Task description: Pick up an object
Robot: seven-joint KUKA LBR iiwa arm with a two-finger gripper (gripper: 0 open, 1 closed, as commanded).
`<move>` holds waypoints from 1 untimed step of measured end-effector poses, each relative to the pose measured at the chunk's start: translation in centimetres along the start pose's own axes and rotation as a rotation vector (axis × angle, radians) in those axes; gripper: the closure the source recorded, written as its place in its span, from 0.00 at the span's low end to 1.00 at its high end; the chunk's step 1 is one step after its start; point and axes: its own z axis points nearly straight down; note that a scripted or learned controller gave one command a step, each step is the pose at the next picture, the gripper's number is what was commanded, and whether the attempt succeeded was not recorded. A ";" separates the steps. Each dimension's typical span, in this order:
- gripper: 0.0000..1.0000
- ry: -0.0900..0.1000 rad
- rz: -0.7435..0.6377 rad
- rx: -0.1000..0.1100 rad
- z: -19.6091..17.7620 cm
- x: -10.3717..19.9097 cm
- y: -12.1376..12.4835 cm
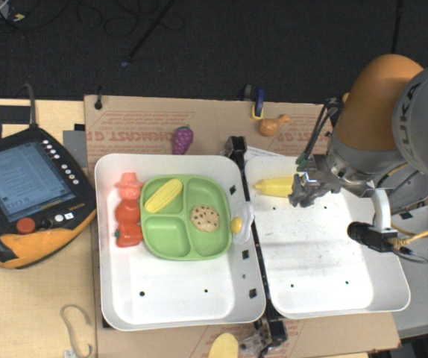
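My gripper [302,194] hangs low over the far left part of the right bin [333,274]. A yellow banana-like toy [274,187] lies in that bin, just left of the gripper and touching or nearly touching it. The left bin [169,297] holds a green divided plate [171,239] with a corn cob [162,194] and a cookie [205,217] on it. A red and pink toy figure [127,209] lies left of the plate. A small yellow piece [237,225] sits at the plate's right edge.
A teach pendant [21,191] rests on the bench at far left. Behind the bins, on the cardboard, are a purple grape toy [183,139], an orange toy [273,124] and a blue clamp [257,103]. A yellow object [224,345] lies at the front edge.
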 end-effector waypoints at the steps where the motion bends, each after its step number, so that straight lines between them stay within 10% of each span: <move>1: 1.00 0.001 -0.002 0.000 -0.7 4.6 -2.5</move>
